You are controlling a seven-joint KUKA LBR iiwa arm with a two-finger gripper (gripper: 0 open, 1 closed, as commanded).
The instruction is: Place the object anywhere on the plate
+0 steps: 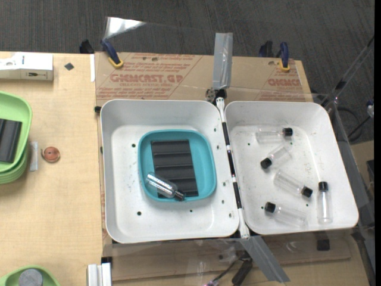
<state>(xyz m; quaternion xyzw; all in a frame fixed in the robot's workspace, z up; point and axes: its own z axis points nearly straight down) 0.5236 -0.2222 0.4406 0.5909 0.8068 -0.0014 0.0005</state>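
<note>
My gripper's state I cannot tell. A clear plastic vial with a black cap (164, 187) already lies on the teal square plate with the dark ribbed insert (205, 159), at the plate's near edge, its long axis slanting cap-down toward the right. Beyond, right of the plate, more capped vials (292, 183) are scattered in the right white bin (333, 124).

A vial (164, 187) occupies the teal plate (144, 159)'s front corner, while five vials (290, 186) scatter across the right bin (339, 159).

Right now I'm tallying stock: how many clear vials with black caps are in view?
6: one on the teal plate in the left bin, five loose in the right bin. None looks hidden.
</note>
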